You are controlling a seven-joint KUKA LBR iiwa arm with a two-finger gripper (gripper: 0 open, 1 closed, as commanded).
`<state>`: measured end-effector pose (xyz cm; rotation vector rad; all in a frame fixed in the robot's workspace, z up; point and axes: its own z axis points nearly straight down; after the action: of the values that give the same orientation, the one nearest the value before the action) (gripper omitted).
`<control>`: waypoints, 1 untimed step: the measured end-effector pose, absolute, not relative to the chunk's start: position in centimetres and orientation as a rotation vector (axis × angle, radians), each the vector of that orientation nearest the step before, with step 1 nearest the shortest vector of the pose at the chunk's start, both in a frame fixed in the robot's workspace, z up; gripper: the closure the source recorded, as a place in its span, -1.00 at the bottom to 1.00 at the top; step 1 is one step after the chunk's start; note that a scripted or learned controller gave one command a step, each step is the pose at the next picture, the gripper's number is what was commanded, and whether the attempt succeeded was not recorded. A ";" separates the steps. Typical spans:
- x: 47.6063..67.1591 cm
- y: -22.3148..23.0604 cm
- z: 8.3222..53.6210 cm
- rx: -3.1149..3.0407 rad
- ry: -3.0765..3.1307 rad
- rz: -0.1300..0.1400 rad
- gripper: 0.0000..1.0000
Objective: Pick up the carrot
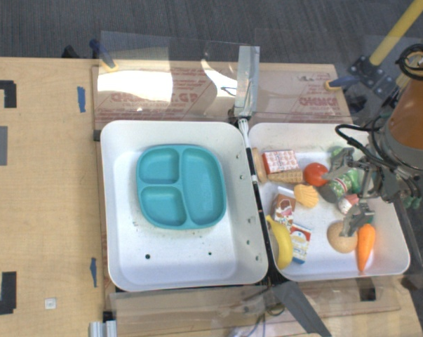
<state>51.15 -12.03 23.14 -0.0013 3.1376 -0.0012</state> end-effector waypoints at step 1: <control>50.5 -18.9 8.9 -0.234 3.123 -0.005 -1.00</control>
<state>50.55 -18.90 8.85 -0.2339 3.1235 -0.0047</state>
